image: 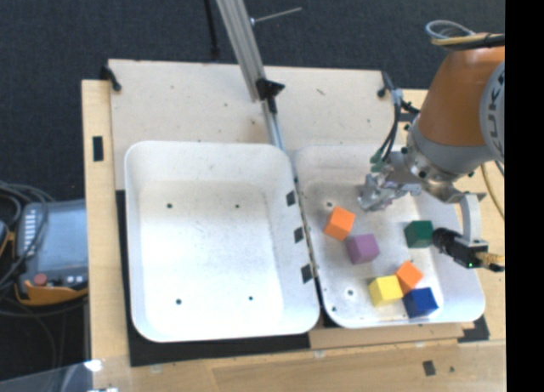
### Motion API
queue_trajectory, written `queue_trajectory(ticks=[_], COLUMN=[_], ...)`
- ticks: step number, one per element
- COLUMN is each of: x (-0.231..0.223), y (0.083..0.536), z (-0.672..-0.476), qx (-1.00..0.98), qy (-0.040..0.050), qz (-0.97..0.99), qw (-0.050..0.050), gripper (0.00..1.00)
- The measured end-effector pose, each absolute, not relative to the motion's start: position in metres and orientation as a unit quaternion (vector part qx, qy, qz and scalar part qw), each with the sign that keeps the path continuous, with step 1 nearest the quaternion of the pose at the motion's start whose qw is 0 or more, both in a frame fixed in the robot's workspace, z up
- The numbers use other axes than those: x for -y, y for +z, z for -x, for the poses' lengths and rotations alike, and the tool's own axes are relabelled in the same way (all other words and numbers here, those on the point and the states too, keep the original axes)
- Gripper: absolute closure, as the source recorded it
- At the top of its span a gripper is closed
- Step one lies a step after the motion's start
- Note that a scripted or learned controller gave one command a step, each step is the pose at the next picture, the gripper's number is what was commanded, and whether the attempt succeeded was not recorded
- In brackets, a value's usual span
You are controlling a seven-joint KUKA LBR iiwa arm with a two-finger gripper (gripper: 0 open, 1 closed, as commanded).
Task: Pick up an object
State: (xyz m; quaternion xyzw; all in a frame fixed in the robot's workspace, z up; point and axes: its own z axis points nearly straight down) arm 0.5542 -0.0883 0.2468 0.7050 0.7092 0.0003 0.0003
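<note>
Matt speckled white plastic bins (212, 237), pale raw wooden bench (187, 101), ribbed metal post (238, 25), glossy orange arm band (463, 97)

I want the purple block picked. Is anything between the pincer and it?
No. In the camera view, bare bin floor separates the pincer from the purple block.

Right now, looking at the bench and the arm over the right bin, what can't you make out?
- Hand, camera view: small and blurred, so whether it is open or shut is unclear, and whether it holds anything.
- Arm, camera view: cut off by the right edge.
- Blue cube and yellow cube: whether they touch the smaller orange cube is too fine to tell.
- Right bin: its right rim is hidden by the arm.
</note>
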Motion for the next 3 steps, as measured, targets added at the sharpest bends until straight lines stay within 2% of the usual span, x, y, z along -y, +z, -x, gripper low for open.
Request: queue_trajectory(ticks=[3], x=[-0.048], y=[0.246], z=[-0.543], qx=[-0.71], qy=[0.0013], qz=[-0.704], qw=[0.0], gripper=[1.0])
